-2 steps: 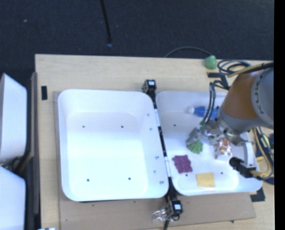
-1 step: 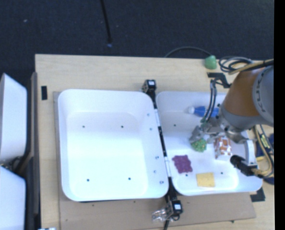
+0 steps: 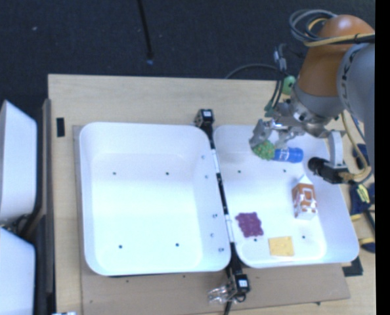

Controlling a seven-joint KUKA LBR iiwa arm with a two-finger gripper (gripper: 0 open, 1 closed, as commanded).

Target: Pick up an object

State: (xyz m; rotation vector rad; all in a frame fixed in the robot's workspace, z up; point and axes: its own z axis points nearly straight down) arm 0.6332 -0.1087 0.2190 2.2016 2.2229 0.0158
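**Desk:** What does the frame show, left to right?

**Photographer:** Far left of the claw, the left bin sits on the wooden bench. A black divider separates it from the right bin, where the grey arm (orange band above the wrist) reaches in over the far rim.

**Desk:** And the claw?

**Photographer:** The gripper hangs over the right bin's far end, its fingers closed around a green object, which shows between them at the tips.

**Desk:** What lies around it?

**Photographer:** Below the claw and well apart from it, toward the near rim, a purple object lies on the bin floor. Just right of the claw, touching the green object, is a blue-and-white object. Further right and nearer the camera stands a small brown-and-white carton, and below that, near the front rim, a flat yellow square.
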